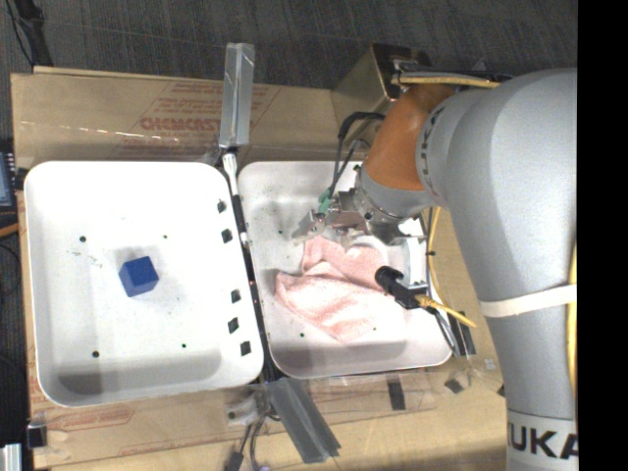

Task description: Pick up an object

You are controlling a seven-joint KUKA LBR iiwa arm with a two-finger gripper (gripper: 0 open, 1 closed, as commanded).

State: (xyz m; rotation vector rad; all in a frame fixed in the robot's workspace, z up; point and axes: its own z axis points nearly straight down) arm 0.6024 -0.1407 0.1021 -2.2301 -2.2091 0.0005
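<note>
Pink cloth (334,292) crumpled at centre of right bin (257,263) | gripper (339,216) just beside its 12 o'clock edge, grip state: cannot tell | blue cube (138,275) in left bin (49,224), 9 o'clock of cloth | arm (520,263) reads "KUKA"

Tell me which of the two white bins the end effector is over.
The right-hand shallow white bin, the one holding the crumpled pink cloth. The end effector sits just above that cloth's top edge. The left-hand white bin holds a small blue cube.
</note>
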